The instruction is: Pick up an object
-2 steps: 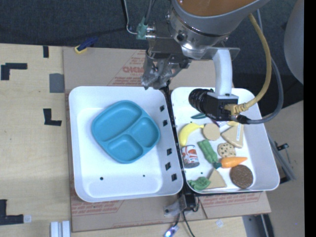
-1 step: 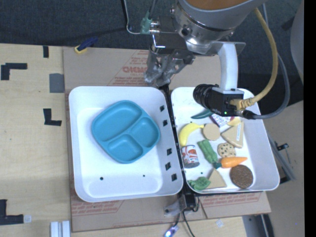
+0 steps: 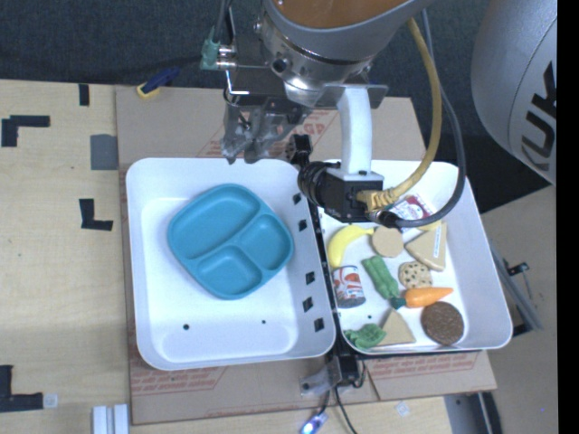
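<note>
Two shallow white bins share the bench, and the gripper, its finger spread unclear from here, hangs over the left bin's far rim, with the sectioned blue plastic plate just nearside.

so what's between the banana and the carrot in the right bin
In the camera view, a green vegetable piece lies between the banana and the carrot, with a speckled cookie just above the carrot.
</note>
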Tool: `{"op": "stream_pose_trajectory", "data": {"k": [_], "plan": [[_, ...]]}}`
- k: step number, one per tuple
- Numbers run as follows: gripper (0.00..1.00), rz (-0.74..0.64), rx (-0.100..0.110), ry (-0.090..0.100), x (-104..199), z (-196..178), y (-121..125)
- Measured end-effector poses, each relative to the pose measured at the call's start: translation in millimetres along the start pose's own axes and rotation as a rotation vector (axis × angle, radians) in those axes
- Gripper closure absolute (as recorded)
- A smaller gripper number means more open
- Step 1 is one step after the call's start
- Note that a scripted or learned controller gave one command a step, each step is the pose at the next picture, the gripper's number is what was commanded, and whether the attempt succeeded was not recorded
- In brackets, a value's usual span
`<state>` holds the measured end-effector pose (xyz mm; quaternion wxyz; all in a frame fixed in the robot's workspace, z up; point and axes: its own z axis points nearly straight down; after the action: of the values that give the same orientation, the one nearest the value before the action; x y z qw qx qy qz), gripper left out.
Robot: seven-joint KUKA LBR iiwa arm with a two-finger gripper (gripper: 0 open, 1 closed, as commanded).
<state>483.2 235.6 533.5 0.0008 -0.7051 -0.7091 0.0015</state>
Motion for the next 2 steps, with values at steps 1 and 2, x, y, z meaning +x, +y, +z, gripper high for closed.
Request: {"op": "stream_pose_trajectory", "data": {"k": [1,2], "plan": [[1.00,0.005,0.012,-0.007,-2.6,126.4,-0.7],[1.00,0.003,-0.015,0.007,-2.3,-5.1,0.4]]}}
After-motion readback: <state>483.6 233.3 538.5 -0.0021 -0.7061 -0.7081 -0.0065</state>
